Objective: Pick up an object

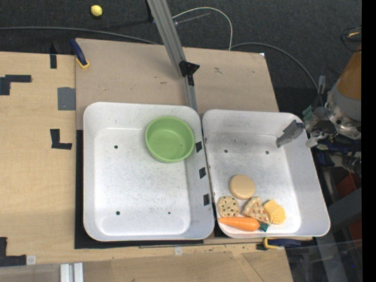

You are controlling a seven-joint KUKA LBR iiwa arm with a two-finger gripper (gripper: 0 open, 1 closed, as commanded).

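- Five small food-shaped toys lie clustered in the right-hand shallow white plastic bin [235,128], all in its near corner: a round tan biscuit-like disc [242,187], a brown chequered waffle-like round [228,206], a pale speckled wedge [254,207], a yellow knobbly corn-like lump [274,211] and a long orange carrot with a green tip [241,223].
- The gripper [289,134] hangs over that bin's far right rim, at the end of the grey arm with its orange band [351,78]; how wide it stands I cannot tell, and nothing is seen in it.
- Taking the tan disc as the landmark: the gripper lies beyond it and off to its right, well apart. The other four toys crowd just on its near side, some touching one another.
- The carrot's long axis runs roughly along the bin's near wall, close against it, which I judge an awkward approach.
- The disc stands a little apart from the rest, so it looks the easiest target.
- A green round plastic bowl [170,138] sits in the left-hand white bin [100,175], far from the gripper.
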